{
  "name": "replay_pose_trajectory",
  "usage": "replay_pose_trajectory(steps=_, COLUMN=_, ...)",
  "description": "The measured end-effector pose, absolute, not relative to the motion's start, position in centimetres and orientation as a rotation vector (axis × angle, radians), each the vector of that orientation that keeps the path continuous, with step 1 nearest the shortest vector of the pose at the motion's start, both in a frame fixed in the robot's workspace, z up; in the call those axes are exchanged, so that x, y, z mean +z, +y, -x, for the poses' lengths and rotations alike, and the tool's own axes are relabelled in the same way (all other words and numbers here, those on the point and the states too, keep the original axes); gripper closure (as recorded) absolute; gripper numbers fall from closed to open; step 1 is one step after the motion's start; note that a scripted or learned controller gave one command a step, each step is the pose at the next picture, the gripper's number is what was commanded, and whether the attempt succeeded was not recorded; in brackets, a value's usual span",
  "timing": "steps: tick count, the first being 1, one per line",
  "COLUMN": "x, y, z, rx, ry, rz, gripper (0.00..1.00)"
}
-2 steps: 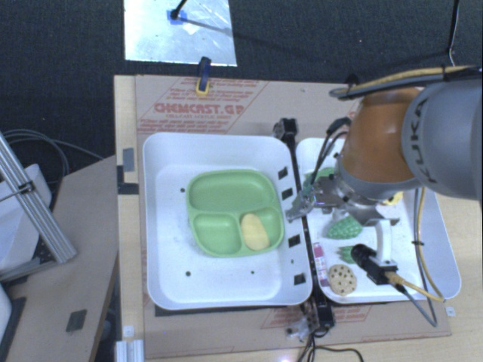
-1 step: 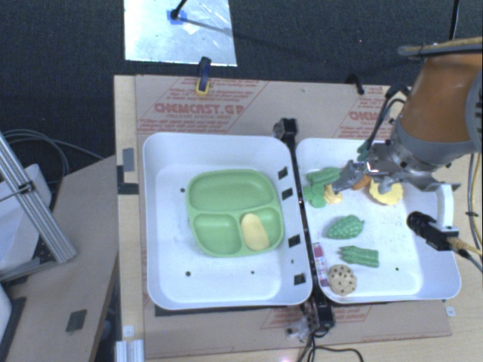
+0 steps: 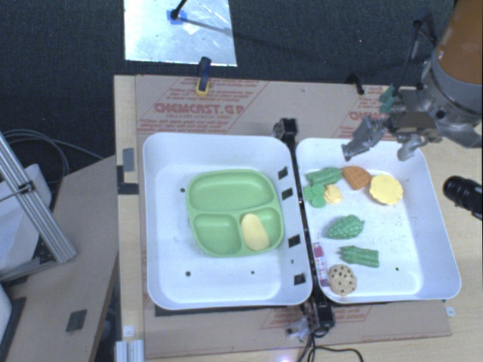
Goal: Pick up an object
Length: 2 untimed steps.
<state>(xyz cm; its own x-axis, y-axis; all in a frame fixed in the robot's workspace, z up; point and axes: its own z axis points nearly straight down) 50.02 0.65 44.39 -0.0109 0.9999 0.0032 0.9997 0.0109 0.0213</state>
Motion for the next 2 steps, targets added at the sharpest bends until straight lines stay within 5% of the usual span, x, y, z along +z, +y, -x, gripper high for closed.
replay_pose_trajectory(steps=1, x=44.5, y=0.4, z=-50.1, rx=0.009, ry=2.227, rz=-2.207, gripper=1.0)
replay_pose_trajectory(steps=2, x=33.9, y=7.5, z=-52.2, rx=-0.008, ry=2.237, rz=-2.214, gripper=1.0)
